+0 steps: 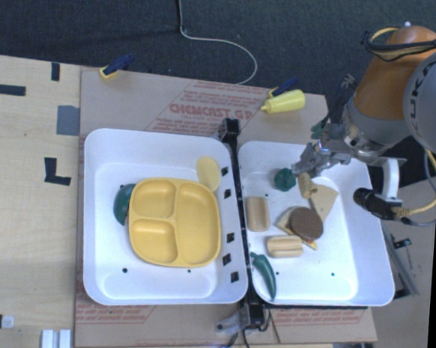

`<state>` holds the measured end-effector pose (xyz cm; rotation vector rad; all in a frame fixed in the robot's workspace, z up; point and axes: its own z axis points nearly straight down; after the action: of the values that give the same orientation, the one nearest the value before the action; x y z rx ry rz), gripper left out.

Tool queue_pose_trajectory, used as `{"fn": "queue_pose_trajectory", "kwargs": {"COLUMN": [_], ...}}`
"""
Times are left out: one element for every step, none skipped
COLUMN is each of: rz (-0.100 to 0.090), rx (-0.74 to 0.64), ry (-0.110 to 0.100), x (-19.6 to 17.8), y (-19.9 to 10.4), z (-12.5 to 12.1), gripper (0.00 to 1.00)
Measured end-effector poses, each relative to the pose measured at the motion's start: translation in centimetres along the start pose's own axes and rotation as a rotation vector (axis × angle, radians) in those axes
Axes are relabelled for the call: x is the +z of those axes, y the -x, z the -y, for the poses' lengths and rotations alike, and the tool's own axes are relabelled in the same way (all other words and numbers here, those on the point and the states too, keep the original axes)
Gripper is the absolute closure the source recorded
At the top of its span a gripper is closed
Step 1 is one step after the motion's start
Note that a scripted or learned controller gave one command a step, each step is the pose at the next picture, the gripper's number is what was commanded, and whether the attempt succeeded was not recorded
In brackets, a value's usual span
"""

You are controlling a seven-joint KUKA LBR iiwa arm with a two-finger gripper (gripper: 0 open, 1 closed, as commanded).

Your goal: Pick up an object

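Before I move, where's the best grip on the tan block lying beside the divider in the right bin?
Probably across the short width of the tan block, at mid-length, coming straight down. It lies flat, long axis along the divider, with bare bin floor on its right side.

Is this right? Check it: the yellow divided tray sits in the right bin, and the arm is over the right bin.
Wrong in one respect. The camera view shows the yellow divided tray in the left bin, not the right one. The rest stands: the arm is over the right bin, its gripper near the small items there.
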<state>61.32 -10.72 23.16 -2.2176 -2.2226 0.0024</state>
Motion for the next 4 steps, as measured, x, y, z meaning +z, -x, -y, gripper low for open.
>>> {"fn": "queue_pose_trajectory", "kwargs": {"rz": [0.0,-0.001,-0.001,0.0], "rx": [-0.001,-0.001,-0.001,0.0], "ry": [-0.002,-0.003,-0.003,0.001], "x": [1.2,1.9,1.6,0.1], "y": [-3.3,-7.1,-9.8,-10.5], "z": [3.3,6.6,9.8,9.8], "gripper": [1.0,1.0,1.0,1.0]}}
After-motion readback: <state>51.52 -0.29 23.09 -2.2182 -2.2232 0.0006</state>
